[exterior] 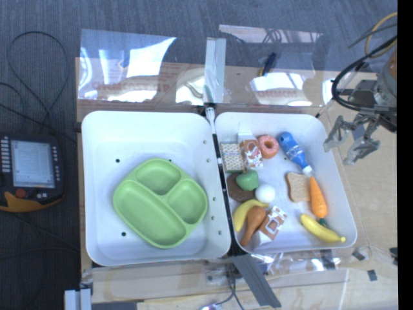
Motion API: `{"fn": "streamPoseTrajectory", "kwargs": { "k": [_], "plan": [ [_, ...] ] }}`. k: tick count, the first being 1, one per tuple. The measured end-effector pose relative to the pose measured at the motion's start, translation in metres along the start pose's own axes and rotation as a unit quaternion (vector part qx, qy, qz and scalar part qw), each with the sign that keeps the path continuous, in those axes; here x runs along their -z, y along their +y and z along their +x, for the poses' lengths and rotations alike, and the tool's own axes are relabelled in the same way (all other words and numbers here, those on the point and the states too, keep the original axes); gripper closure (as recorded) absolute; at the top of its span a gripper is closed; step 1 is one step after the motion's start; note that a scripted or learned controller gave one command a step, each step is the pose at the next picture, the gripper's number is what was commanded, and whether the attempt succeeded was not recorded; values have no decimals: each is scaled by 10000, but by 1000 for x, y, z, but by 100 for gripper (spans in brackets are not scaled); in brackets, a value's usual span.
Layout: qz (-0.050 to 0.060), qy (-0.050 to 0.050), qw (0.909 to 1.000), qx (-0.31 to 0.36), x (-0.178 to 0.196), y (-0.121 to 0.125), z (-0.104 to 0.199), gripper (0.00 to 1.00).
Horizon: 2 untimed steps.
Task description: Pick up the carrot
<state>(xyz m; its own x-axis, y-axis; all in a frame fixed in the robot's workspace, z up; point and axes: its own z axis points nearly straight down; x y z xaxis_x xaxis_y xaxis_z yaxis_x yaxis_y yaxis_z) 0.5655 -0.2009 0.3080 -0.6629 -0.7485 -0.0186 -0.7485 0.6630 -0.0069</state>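
Note:
The carrot [317, 198] is orange with a green stub at its lower end. It lies in the right bin [335, 166], near the right wall, between a slice of bread [298, 186] and a banana [321, 228]. My gripper [352, 141] hangs outside the bin's right rim, up and to the right of the carrot, well apart from it. Its fingers are spread and nothing is between them.
The right bin also holds a blue bottle [292, 150], a donut [267, 146], small boxes [240, 155], a white egg [264, 194], a green fruit [247, 180], another banana [240, 213] and a drumstick [253, 223]. A green divided plate [161, 202] sits in the left bin.

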Motion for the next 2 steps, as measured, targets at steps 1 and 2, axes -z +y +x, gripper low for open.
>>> {"fn": "streamPoseTrajectory", "kwargs": {
  "k": [1, 2],
  "plan": [
    [9, -24, 10000, -9, 10, 0, -2, 100],
    [18, -49, 10000, -22, 19, -1, -4, 100]
  ]
}}
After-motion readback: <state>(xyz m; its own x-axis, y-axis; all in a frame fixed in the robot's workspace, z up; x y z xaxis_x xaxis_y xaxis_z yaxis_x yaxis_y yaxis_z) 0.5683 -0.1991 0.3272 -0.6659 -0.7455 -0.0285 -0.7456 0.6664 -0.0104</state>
